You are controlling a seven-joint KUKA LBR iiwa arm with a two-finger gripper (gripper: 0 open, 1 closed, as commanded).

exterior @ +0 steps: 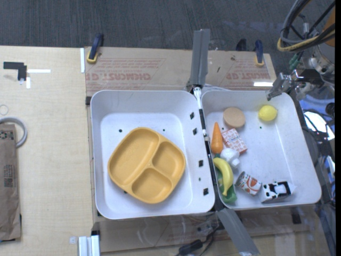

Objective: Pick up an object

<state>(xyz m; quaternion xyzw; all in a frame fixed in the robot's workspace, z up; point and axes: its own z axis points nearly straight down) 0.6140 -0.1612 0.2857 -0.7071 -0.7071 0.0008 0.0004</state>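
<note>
The right bin (pixel 298 159) holds several small items. A yellow lemon (pixel 267 113) and a tan round bun (pixel 233 117) lie near its far side. An orange carrot (pixel 216 137), a red-and-white packet (pixel 234 141) and a small white piece (pixel 229 154) sit along its left wall. Nearer the front are a banana (pixel 224 174) over a green item (pixel 229 196), an orange-and-white can (pixel 248 183) on its side, and a black-and-white carton (pixel 277 191). My gripper (pixel 278 87) hangs above the bin's far right corner, just up and right of the lemon, holding nothing that I can see.
The left bin (pixel 106 116) holds a yellow divided plate (pixel 147 165). A grey divider (pixel 200 63) runs between the bins at the back. Cardboard (pixel 138 71) with blue clamps lies behind them. Cables (pixel 306 20) and arm hardware crowd the upper right.
</note>
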